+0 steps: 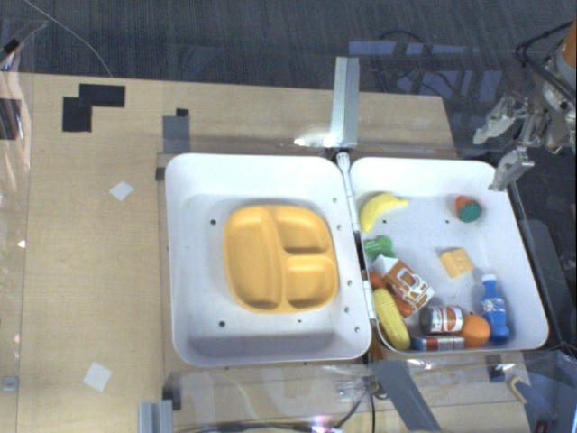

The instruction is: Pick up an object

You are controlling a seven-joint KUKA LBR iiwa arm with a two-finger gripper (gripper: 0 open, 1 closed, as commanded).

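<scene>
Two white bins, gripper parked at the upper right

Left bin (180, 242) holds a yellow tray (279, 258); right bin (518, 233) holds toy food, including a banana (380, 209) at centre frame; the gripper (518, 138) hovers above its far corner, jaws spread, empty.

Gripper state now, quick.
Gripper: open, holding nothing, above the top right corner of the right bin.
</scene>
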